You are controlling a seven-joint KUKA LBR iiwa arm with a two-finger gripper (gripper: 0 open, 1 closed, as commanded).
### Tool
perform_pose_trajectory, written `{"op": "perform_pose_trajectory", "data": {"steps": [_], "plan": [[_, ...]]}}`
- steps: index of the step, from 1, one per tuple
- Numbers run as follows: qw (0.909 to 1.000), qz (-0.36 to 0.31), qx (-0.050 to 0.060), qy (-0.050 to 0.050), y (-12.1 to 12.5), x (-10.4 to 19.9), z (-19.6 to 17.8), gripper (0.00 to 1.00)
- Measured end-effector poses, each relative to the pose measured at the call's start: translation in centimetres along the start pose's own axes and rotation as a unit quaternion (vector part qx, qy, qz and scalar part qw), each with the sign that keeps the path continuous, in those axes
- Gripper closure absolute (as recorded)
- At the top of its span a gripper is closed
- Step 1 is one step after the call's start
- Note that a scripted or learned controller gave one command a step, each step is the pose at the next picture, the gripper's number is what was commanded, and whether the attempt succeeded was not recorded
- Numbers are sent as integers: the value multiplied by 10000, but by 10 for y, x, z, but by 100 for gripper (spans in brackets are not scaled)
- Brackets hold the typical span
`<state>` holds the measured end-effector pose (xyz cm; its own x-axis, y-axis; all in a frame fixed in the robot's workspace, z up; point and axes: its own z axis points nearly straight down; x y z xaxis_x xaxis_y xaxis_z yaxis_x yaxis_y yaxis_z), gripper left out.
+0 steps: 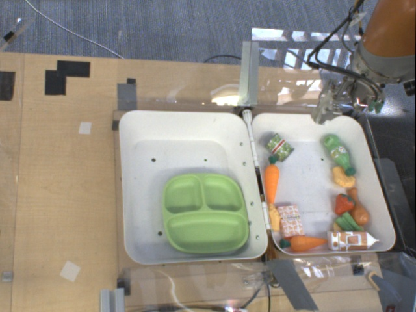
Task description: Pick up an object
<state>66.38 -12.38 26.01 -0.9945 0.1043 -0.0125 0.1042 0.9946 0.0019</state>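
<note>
Wooden bench, gripper above right bin's far rim, finger state seemingly unreadable

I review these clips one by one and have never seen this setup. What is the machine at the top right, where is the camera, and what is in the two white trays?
One fixed camera looks down at a slant on a wooden bench. The grey robot arm with an orange band reaches in from the right; its claw hangs over the back rim of the right shallow white bin with nothing visibly in it. That bin holds toy food: two orange carrots, a green bottle, small cartons and vegetables. The left shallow white bin holds a green divided plastic plate.
</note>
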Motion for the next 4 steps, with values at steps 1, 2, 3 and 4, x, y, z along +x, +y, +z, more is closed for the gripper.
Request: {"op": "perform_pose_trajectory", "data": {"steps": [1, 2, 3, 4], "plan": [[9990, 441, -11, -19, 71, 11, -55, 100], [9990, 447, -9, -59, 69, 10, -66, 100], [9981, 614, 12, 28, 27, 45, -19, 100], [9983, 583, 2, -42, 30, 42, -34, 100]]}}
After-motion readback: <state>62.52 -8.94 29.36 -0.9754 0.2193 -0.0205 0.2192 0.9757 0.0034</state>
